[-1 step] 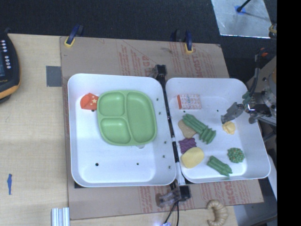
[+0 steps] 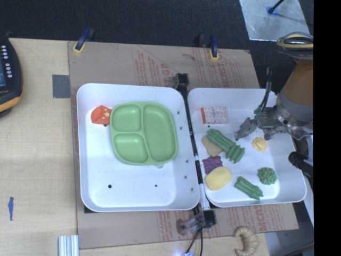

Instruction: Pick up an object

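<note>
you see the two-finger gripper (image 2: 254, 130) spread and bare just beside the small yellow toy piece (image 2: 259, 144); nothing is lifted yet.

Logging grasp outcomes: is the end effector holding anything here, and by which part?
Nothing is held. The end effector hangs open above the right bin, near the small yellow piece.

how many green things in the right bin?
3: a bean pod left of centre, a second pod near the front edge, and a broccoli piece front right. The arm may hide others.
</note>
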Controlling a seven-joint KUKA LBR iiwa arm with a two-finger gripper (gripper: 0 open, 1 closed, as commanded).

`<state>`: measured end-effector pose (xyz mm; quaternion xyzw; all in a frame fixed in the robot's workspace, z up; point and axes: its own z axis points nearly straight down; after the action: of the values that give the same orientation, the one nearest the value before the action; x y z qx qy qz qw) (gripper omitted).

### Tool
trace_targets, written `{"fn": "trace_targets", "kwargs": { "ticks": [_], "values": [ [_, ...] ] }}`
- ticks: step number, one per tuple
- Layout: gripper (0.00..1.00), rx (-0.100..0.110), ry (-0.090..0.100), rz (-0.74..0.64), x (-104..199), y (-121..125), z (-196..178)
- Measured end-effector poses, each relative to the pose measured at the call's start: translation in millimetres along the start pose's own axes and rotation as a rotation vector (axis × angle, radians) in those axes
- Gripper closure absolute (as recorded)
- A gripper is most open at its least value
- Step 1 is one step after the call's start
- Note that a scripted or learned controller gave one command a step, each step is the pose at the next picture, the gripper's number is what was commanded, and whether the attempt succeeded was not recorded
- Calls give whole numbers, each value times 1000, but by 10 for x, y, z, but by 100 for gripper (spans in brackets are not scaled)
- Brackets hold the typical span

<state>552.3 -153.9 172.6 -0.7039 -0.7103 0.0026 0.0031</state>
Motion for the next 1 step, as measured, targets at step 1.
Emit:
{"fn": "trace_targets", "kwargs": {
  "ticks": [1],
  "values": [
    [0,-6,0,3,245,0,832]
  ]
}}
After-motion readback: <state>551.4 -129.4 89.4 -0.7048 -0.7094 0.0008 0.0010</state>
